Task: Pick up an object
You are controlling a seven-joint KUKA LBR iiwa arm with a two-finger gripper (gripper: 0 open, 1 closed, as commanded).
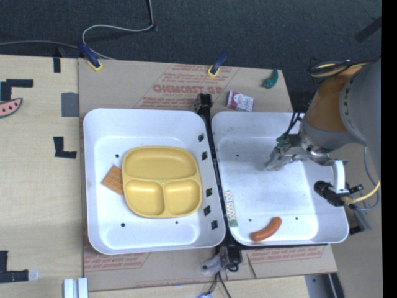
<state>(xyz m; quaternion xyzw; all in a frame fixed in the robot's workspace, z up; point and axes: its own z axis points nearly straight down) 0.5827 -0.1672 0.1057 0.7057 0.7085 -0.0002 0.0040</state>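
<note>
A sausage (266, 229) lies at the near edge of the right bin (248, 129). The jaws (277, 159) are seen above that bin's middle, well apart from it; their state cannot be told. A yellow divided plate (162, 180) rests in the left bin (105, 228).

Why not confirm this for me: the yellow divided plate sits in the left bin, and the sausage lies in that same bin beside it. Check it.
Not quite. The camera view shows the yellow divided plate in the left bin, as you say, but the sausage lies in the right bin, near its front edge, below the gripper.
</note>
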